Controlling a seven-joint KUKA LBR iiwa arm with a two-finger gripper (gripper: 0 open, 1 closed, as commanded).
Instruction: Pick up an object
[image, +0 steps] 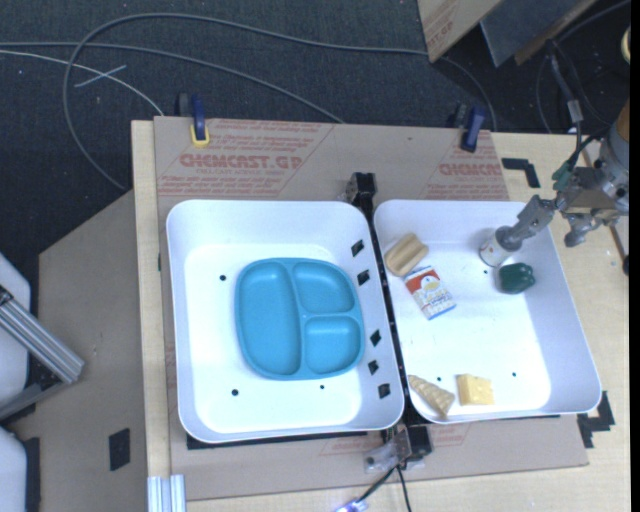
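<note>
Currently the pincer (497, 247) sits low in the right bin (560, 340), near its far edge; whether it is released or clenched cannot be told. Just beside it, toward the near right, lies the dark green object (516, 278), small, rounded, compact, with no evident long axis.

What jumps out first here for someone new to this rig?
The blue divided plate in the middle of the left bin draws the eye first. Next, the gripper reaching in from the right, low over the right bin next to a dark green object. Scattered in that bin: a tan piece, a red-and-white packet, and two yellowish pieces near the front edge.
</note>
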